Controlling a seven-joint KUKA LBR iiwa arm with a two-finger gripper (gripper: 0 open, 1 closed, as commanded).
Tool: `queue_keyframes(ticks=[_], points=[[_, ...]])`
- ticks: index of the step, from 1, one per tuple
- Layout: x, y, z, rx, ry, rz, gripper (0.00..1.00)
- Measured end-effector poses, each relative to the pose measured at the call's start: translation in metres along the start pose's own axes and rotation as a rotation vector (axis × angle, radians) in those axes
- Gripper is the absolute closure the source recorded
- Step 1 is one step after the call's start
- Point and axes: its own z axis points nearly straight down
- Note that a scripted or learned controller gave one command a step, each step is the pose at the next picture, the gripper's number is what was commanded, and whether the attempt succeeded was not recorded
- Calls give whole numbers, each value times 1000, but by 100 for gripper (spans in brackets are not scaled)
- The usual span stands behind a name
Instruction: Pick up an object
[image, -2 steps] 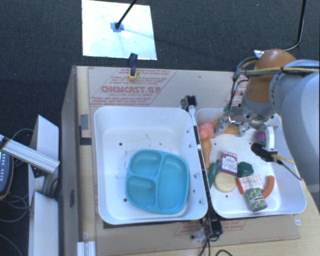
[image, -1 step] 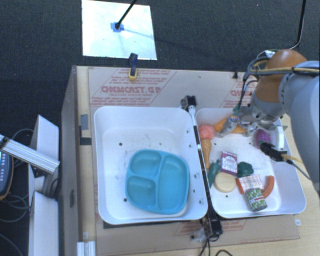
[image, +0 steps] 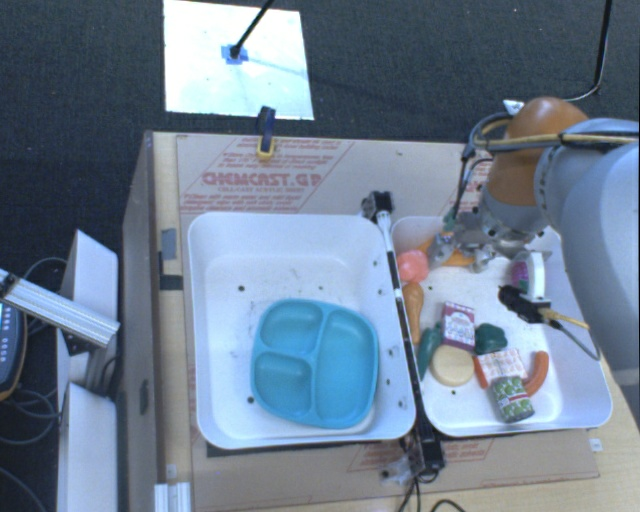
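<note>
Hovering: end effector (image: 470, 250) low in rt bin (image: 590, 400) (grip unclear).

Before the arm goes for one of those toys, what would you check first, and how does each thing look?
1. Targets to grasp in the right bin: ok, many.
2. Gripper over that bin: ok, at its far end.
3. Gripper free to grasp: cannot tell.
4. Room around the red box: not ok, yellow disc and dark green piece crowd it.
5. Blue tray out of the way: ok, in the left bin.
</note>
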Motion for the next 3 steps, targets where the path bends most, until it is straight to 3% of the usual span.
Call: queue_keyframes(ticks=[1,2,3], points=[[-48,1,0,-3,4,-2,0],[-71,-68,-1,-20,14,-9,0],[-65,-20,-9,-25,3,-6,0]])
